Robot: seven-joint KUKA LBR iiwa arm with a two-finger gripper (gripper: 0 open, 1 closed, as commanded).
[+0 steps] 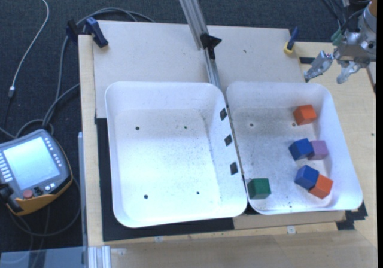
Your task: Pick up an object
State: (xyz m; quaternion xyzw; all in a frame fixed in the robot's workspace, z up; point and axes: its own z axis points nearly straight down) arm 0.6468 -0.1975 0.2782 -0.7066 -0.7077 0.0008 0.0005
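Currently I've got the gripper (333, 70) hovering past the right bin's (341, 141) far rim, fingers spread, nothing held. Approach step. Nearest target, the orange cube (304, 114), sits alone; next I'd descend over it.

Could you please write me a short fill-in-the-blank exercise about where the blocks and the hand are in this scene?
1. All six blocks lie in the ____ bin of the camera view.
2. The purple block touches a ____ block.
3. The green block sits apart, near that bin's front-____ corner.
4. The hand hovers with nothing between its fingers, above the bin's far-____ corner.

Missing words: right; blue; left; right
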